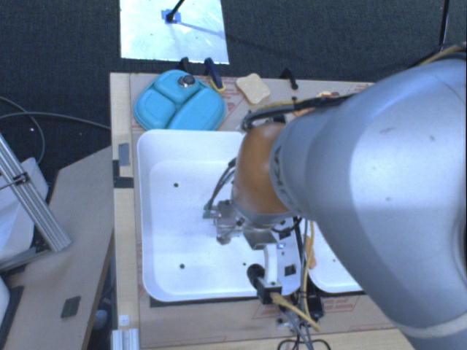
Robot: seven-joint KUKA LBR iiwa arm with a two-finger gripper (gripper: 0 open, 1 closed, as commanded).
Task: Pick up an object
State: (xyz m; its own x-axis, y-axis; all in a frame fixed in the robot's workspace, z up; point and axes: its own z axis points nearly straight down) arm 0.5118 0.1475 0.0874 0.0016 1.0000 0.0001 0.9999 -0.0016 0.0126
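Note:
My grey arm with its orange band [255, 170] reaches in from the right and hangs over the left white bin [164, 195]. The gripper [225, 224] shows as a small metal block under the wrist, low over the bin's floor near its right side. I see no object on the visible part of this bin's floor, just a few small dark dots. The arm's bulk hides the bin's right edge and most of the right bin [337, 277].
Behind the bins on the bench lie a blue divided container [179, 102], a tan sponge-like piece [253, 87] and a dark blue-handled item [214, 72]. Cables and a yellow hose [295, 310] hang at the front edge. A metal rail [29, 203] stands at the left.

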